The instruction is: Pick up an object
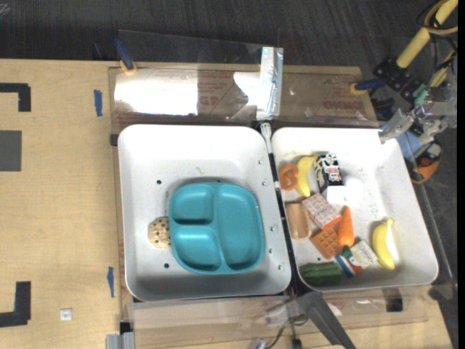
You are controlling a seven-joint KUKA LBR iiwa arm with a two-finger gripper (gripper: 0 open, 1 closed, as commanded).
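Green cucumber (320,273) (smooth), glossy teal tray (216,226)

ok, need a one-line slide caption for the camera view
Teal divided tray and cookie in left bin; toy food, including a banana, in right bin.

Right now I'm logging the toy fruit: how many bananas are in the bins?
2. One banana lies alone near the right bin's right side. The other banana sits at the top of the toy pile, beside an orange slice. More could be hidden under the pile.
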